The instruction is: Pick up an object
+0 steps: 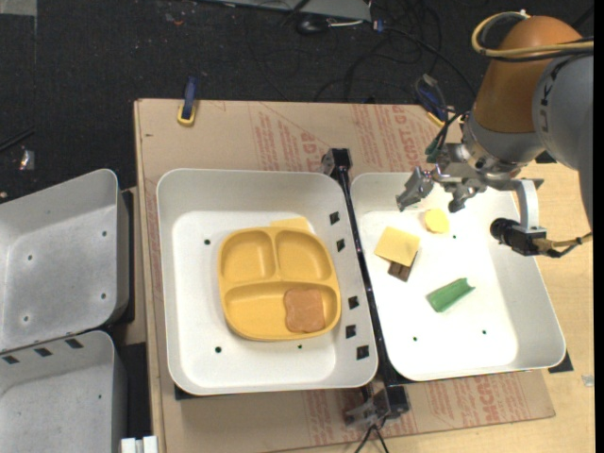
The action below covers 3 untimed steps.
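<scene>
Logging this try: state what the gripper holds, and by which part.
Nothing is held. The gripper hangs open above the right bin, with the small yellow piece lying just below it.

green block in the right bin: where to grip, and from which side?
The green block lies flat and slanted, apart from the yellow wedge and the bin walls. Probably best to bring the tool straight down over its middle, fingers closing across the narrow width, turned to match its slant. Both long sides have open floor.

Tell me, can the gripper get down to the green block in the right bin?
Probably yes. The green block lies alone on bare bin floor, apart from the yellow pieces, and the gripper hovers over that bin.
</scene>
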Available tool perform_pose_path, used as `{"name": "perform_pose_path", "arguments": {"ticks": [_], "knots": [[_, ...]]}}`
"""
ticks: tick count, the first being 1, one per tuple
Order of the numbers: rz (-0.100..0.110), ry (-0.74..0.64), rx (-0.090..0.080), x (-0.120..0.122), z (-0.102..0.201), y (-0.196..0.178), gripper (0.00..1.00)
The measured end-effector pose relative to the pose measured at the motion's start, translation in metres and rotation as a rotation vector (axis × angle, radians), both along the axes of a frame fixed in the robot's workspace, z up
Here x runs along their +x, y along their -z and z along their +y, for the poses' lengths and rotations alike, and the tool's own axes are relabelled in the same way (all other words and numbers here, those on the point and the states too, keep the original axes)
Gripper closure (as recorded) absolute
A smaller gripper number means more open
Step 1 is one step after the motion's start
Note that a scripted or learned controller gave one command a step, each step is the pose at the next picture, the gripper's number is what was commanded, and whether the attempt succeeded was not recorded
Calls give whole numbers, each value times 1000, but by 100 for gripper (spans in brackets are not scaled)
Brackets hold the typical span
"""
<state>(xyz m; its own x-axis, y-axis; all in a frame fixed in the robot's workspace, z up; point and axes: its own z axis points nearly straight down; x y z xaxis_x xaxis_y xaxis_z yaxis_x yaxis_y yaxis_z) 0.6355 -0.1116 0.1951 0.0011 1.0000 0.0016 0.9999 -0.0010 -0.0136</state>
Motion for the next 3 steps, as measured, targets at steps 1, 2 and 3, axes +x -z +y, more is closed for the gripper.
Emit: {"name": "perform_pose_path", "arguments": {"ticks": [1,2,3], "knots": [[-14,-2,-2,3,0,-8,0],[-10,-1,-2,-1,0,35,0],[-10,-4,-1,3,5,80,0]]}}
